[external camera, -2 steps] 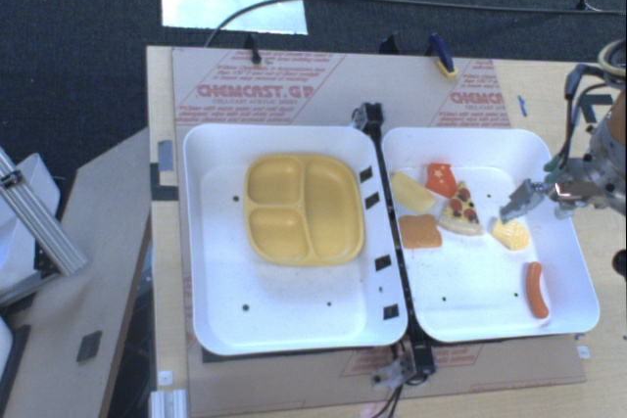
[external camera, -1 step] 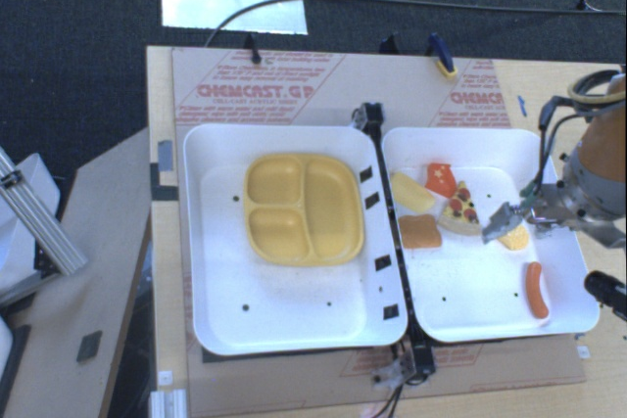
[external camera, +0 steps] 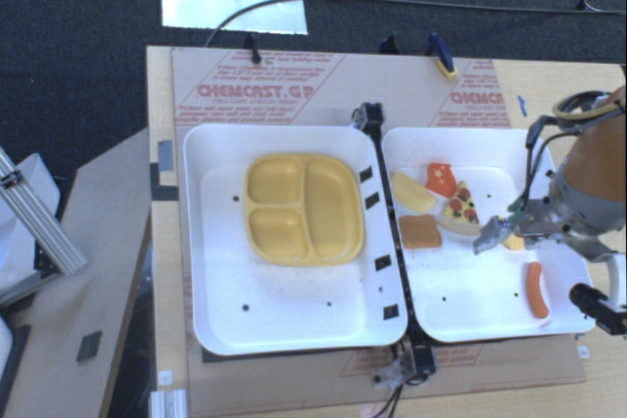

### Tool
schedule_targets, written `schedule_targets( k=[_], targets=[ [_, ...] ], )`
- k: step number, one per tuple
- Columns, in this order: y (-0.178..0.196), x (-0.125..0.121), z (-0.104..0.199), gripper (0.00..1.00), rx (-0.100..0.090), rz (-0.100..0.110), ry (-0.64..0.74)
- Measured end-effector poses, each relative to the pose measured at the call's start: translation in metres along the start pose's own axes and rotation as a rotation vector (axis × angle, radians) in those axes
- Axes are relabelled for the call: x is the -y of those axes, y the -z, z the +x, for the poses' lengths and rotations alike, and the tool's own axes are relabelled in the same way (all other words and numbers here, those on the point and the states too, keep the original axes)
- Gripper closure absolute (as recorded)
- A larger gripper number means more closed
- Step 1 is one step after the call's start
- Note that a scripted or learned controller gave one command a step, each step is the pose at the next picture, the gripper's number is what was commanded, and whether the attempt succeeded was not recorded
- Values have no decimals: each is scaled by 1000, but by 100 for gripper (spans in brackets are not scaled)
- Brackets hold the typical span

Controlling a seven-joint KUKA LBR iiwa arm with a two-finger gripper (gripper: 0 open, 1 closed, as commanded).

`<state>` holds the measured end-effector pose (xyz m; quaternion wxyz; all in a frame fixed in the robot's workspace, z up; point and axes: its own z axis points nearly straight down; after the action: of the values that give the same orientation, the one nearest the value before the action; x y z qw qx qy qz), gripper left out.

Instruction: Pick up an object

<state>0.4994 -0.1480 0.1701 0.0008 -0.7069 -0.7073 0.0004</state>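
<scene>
Dark carpet surrounds a wooden bench (external camera: 294, 78) carrying two shallow white bins, and from the overhead camera you see the left bin (external camera: 220, 308) holding only a yellow divided plate (external camera: 302, 209), while the right bin (external camera: 470, 313) holds the toy food you are after. Your gripper (external camera: 493, 236) sits low over the right bin's middle, just beside the pizza slice (external camera: 460, 205) and a small yellow piece (external camera: 513, 242); whether its jaws are spread or pressed together you cannot tell from this slant, and nothing is visibly pinched. Near it lie a pale yellow wedge (external camera: 412, 192), a red-orange piece (external camera: 440, 177), a brown toast slice (external camera: 420, 231), and, apart toward the bin's near right, a hot dog sausage (external camera: 536, 290). These look like light, stiff plastic toys with smooth skins, so expect them to skid or pop out under a squeeze. The flat pizza and toast offer little to bite on; take them across their narrow edges. The sausage is probably your easiest hold: close across its middle, square to its length.
</scene>
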Motion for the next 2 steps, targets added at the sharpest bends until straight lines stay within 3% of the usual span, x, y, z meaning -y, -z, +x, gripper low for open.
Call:
schedule_targets(
  k=[1,2],
  targets=[
    [-43,-3,4,0,-1,0,0],
    [-30,-4,3,100,2,-4,1]
  ],
)
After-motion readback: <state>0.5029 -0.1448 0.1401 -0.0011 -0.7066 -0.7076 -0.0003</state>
